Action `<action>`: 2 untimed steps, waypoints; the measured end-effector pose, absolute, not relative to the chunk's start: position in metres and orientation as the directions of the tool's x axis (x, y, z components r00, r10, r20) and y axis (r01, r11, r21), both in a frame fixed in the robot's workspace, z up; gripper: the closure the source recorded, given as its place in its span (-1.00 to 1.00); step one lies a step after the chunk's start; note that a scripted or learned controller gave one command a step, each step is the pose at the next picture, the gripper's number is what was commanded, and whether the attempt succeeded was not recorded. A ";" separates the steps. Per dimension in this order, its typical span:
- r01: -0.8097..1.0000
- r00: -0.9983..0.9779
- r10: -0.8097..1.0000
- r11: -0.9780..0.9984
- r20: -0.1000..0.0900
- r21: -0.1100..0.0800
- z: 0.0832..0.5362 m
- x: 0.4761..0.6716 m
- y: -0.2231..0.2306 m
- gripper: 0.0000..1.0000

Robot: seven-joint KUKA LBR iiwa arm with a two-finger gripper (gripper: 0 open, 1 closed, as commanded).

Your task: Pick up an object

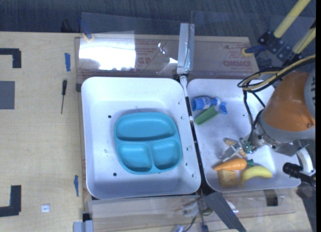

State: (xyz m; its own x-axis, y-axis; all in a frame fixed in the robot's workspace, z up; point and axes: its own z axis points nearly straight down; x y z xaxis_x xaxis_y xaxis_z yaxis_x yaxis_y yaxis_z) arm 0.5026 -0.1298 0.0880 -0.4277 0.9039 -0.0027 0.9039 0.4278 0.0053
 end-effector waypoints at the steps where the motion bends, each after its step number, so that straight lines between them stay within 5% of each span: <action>1: 0.986 -0.166 0.986 0.166 -0.001 0.006 0.088 0.482 -0.169 -1.00; 2: 0.982 -0.189 0.982 0.189 0.000 0.004 0.105 0.500 -0.111 -1.00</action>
